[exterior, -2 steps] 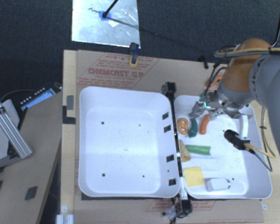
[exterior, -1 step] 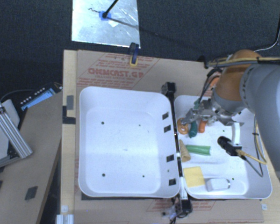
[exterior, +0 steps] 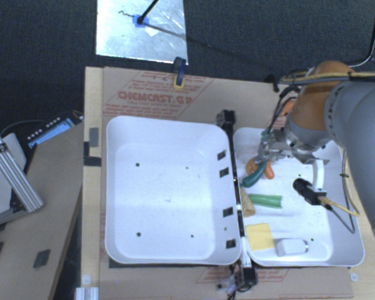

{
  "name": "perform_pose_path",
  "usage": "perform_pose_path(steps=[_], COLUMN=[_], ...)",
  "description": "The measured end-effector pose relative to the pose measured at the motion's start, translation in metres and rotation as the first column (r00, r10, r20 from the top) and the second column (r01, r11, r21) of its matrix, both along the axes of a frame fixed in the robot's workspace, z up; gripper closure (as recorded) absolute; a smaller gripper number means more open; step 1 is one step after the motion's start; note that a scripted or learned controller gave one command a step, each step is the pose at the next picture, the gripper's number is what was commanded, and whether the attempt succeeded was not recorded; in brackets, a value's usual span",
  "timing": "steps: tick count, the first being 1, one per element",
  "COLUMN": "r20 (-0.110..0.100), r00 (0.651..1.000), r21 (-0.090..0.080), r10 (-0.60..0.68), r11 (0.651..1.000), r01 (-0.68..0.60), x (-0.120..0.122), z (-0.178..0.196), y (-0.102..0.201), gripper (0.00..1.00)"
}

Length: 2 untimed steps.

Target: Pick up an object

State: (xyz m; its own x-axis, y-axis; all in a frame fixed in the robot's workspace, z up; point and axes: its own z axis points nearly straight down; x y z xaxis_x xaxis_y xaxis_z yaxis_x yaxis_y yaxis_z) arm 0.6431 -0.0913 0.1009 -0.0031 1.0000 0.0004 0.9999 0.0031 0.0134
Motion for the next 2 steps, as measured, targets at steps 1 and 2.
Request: perform_pose_path(steps=[1,2], r20=[-0.014,0.0], r00=[1.0,1.0], r21=[-0.001,0.001], r10=[0.001,0.006], r11=[1.0,1.0], r01=[-0.001,-0.006], x=[0.016,0.014], z=[-0.016,0.092], y=[0.005,0.049], gripper=[1.0,1.0])
